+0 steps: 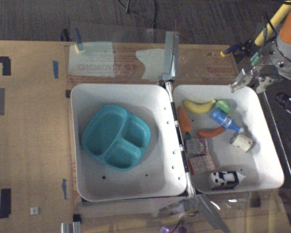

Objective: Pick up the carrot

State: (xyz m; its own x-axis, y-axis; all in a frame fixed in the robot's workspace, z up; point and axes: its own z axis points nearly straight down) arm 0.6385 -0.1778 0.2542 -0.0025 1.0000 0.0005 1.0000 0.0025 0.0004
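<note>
The carrot [183,120] is an orange stick lying lengthwise against the left wall of the right bin [271,164], its green end pointing to the near side. My gripper [248,83] hangs over the far right corner of that bin, well to the right of the carrot and beyond it. Its fingers stand open with nothing between them. The grey arm with its orange band comes in from the upper right.
Around the carrot lie a banana [199,106], a green piece [223,106], a blue bottle [226,120], a red sausage [211,132], a cream can [241,141], pink packets [199,154] and a black-and-white toy [224,178]. A teal divided plate [116,136] sits in the left bin [82,178].
</note>
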